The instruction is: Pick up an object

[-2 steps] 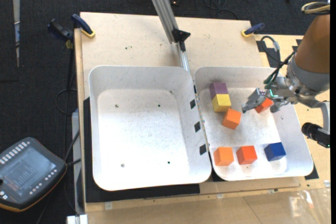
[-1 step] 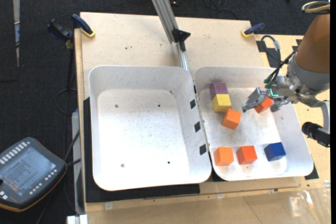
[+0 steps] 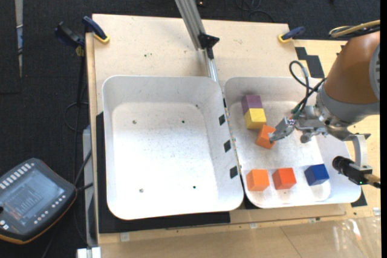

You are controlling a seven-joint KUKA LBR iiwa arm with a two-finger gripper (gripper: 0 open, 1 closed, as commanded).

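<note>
I see my arm [image 3: 357,78] reaching in from the right, its grey body and orange band bulking large at the edge of the view. The wrist angles down and to the left, with black cables looping off its upper side. My end effector [image 3: 279,130] points left and slightly downward, low over the right-hand bin. Its tip is small and partly blurred from here, so I cannot tell how the fingers stand or whether anything sits between them.
</note>
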